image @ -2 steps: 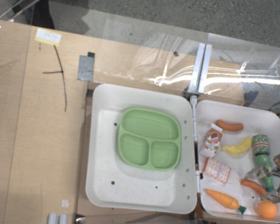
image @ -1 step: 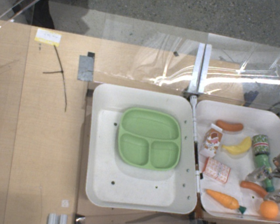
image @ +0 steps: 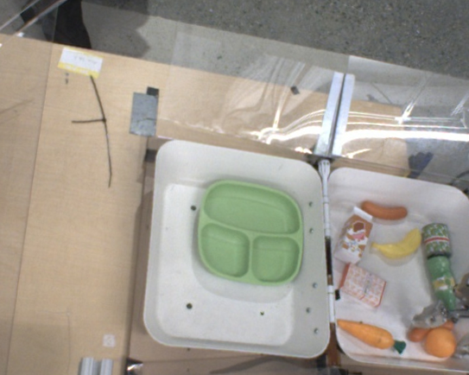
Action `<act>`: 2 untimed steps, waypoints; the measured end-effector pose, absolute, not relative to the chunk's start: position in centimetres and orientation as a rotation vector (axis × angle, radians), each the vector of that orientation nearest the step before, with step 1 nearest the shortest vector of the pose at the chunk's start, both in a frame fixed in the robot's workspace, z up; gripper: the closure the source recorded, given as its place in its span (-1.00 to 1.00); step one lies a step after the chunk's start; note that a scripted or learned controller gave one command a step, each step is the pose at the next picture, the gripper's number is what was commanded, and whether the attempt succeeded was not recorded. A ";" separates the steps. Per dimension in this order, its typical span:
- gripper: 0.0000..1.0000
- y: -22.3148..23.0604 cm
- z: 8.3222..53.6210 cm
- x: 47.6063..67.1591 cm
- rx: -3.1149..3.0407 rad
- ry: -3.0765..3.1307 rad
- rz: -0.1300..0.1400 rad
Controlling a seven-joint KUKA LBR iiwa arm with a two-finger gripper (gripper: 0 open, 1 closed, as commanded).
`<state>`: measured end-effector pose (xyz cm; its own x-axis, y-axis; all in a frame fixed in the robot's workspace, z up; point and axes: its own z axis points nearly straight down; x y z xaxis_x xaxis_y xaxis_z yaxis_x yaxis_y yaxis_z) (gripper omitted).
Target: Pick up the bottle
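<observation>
End effector (image: 461,305) low in the right bin (image: 468,201), at the foot of the green bottle (image: 439,257).

Camera view: you look to be in the approach-to-grasp step; the bottle lies flat beside the banana (image: 400,245), not lifted. Whether the end effector is apart or together you cannot tell. Next it needs centring over the bottle's body, clear of the orange (image: 440,342).

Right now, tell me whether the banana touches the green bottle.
Apart. The camera view shows a strip of white bin floor between the banana and the green bottle.
</observation>
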<state>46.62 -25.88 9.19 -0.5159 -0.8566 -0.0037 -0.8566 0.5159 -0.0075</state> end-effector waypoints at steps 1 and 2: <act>-1.00 -25.8 9.2 49.5 -1.914 2.483 -0.004; -1.00 -25.5 9.1 46.1 -2.219 2.211 -0.002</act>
